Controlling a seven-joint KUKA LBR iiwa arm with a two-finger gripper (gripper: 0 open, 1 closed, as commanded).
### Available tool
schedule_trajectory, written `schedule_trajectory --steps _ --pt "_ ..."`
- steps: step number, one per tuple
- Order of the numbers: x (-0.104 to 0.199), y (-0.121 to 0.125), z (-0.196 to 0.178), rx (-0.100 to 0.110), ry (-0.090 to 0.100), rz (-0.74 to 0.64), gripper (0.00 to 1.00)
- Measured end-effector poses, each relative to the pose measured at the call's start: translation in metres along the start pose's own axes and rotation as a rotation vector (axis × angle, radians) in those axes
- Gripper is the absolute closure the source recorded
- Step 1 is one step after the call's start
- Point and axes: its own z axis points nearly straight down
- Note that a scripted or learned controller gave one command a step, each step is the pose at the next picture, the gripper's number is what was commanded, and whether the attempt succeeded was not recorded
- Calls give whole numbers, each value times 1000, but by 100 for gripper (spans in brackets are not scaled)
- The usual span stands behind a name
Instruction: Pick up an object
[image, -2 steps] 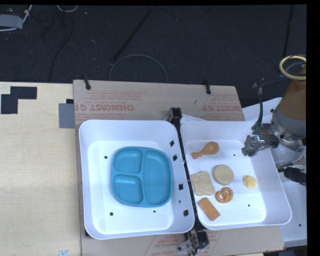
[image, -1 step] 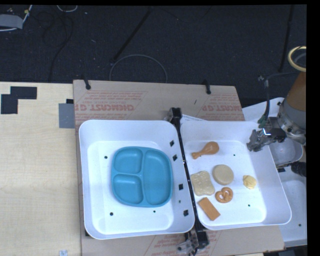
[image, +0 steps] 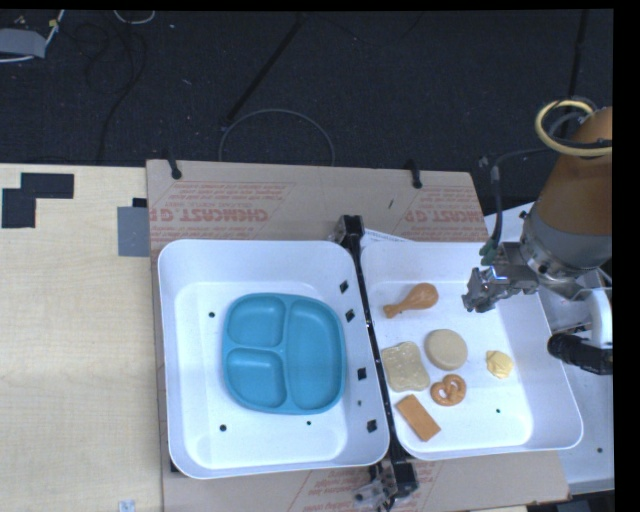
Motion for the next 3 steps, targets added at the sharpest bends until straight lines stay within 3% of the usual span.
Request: schedule_trajectory --steps 3 --pt "151 0 21 1 -1 1 100"
